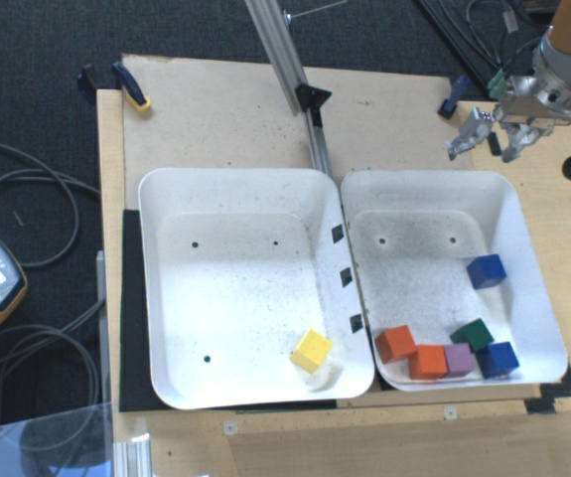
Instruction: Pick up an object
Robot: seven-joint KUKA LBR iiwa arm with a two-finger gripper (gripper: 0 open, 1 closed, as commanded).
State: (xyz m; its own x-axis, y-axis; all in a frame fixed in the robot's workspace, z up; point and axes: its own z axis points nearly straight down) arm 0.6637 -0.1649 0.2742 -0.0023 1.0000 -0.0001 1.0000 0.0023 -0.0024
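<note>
Gripper (488, 139) hangs above the bench beyond the right bin's (523, 229) far rim, fingers spread, nothing between them.

Right bin: blue cube (486, 270) near the 3 o'clock wall; along the 6 o'clock wall sit two orange cubes (396, 343) (428, 362), a purple cube (459, 359), a green cube (475, 334) and a second blue cube (499, 359), clustered and mostly touching. Left bin (166, 266): one yellow cube (312, 350) at 5 o'clock, near the rim.
</note>
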